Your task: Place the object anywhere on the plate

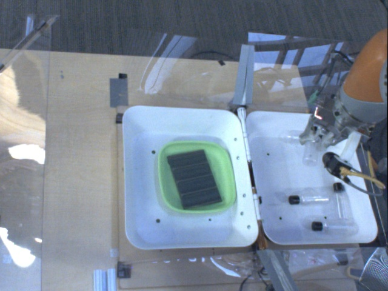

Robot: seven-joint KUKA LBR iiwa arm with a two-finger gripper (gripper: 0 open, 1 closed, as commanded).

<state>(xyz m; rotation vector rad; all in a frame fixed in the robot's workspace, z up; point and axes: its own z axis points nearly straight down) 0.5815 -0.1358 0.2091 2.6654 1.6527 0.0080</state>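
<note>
The left bin (pixel 182 177) carries a square green plate (pixel 165 180) near its middle, and a dark ribbed rectangular block (pixel 193 179) lies on that plate, turned at a slight angle. In the right bin (pixel 276 168), three clear tubes with black caps (pixel 308 197) lie toward the near edge and right side; their glassy bodies are hard to trace against the white floor. The gripper (pixel 321 137) hangs over the right bin's far right corner, and another clear tube seems to hang at its tip. Whether it is clamped or released cannot be told. The arm (pixel 365 71) is cut off at the right edge.
</note>
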